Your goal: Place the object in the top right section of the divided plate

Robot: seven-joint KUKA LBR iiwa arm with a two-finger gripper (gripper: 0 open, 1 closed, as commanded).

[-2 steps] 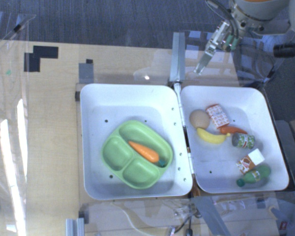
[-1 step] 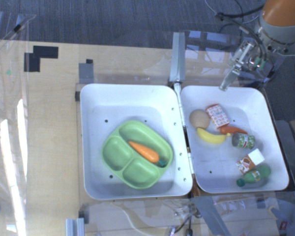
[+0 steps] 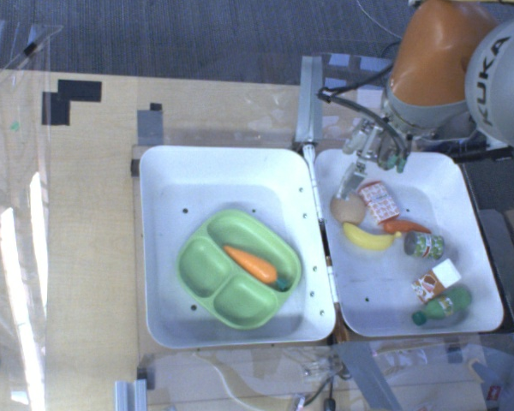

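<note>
Lying in the green divided plate (image 3: 204, 268) is an orange carrot (image 3: 250, 264), the thing nearest to the task. It rests slantwise in the plate's large section on the upper right side, close along the ridge that separates this section from the two smaller ones. Its dark green end points to the plate's right rim. The plate itself sits in the left white bin (image 3: 171, 195), a little below the middle of it.

To the right of the plate, past the wall between the bins, is the right white bin (image 3: 385, 302). My claw (image 3: 353, 182) hangs over the upper left corner of this bin, well apart from the plate. I cannot tell if the claw is apart or together, and I cannot see anything held in it. Just under it lies a round beige object (image 3: 347, 210).

Further from the plate are a red and white carton (image 3: 379, 202), a yellow banana (image 3: 367, 238) and an orange-red vegetable (image 3: 405, 226). Still further right stand a small can (image 3: 424, 245), a brown and white box (image 3: 435, 281) and a green bottle (image 3: 443, 306) that lies on its side.

Both bins stand on the pale wooden table (image 3: 86, 255), which stretches away to the left of the plate.
</note>
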